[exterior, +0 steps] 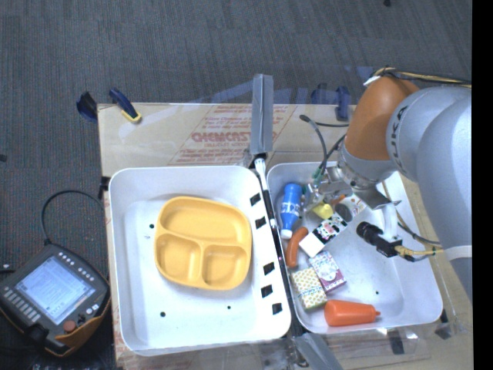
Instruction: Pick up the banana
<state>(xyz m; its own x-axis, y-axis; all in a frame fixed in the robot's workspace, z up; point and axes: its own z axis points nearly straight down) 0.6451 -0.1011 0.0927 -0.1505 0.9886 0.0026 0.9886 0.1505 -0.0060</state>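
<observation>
The pincer (pixel 327 200) is low in the right bin (pixel 420 295), at a small yellow thing, likely the banana (pixel 323 210); its spread I cannot tell. Nothing is lifted; grasp and raise remain.

Even, soft overhead light, faint shadows, slightly grainy, mild blur throughout.

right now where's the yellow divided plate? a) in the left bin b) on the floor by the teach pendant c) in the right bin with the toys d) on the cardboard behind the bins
a: the yellow divided plate lies flat in the left bin, while the small toys sit in the right bin under the arm.
</observation>
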